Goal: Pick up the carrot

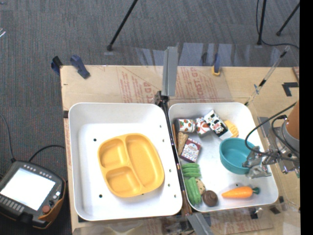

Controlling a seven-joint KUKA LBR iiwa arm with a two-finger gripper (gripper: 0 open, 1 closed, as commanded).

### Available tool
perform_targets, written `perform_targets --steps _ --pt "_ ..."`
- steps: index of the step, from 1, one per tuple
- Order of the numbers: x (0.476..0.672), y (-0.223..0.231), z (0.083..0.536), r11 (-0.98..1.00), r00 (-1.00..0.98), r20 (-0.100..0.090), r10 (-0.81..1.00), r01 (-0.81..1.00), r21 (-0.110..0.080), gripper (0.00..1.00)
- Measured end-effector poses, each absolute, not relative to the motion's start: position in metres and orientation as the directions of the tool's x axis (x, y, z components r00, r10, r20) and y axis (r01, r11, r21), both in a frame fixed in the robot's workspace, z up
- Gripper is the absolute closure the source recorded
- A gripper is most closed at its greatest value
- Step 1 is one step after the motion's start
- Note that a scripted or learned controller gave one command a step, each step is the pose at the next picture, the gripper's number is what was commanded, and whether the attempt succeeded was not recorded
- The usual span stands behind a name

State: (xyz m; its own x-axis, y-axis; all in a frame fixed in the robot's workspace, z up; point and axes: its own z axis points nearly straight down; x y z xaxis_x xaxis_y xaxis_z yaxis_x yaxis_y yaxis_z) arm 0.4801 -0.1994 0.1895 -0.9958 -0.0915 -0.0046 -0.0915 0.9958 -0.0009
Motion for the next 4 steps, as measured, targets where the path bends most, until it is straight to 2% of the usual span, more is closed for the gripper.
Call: perform_targets --steps 1,2,3,4 --pt "0.504 -0.209 0.159 0.958 -0.958 0.001 -0.287 -0.287 0.003 1.00" --pt "0.540 -0.208 0.187 0.758 -0.758 -0.003 -0.652 -0.652 0.002 1.00" --pt "0.485 -0.209 0.181 0.717 -0.717 -0.001 -0.697 -0.697 0.005 1.00" --pt "0.486 -0.209 0.181 0.717 -0.717 -0.002 -0.697 -0.697 0.004 0.00"
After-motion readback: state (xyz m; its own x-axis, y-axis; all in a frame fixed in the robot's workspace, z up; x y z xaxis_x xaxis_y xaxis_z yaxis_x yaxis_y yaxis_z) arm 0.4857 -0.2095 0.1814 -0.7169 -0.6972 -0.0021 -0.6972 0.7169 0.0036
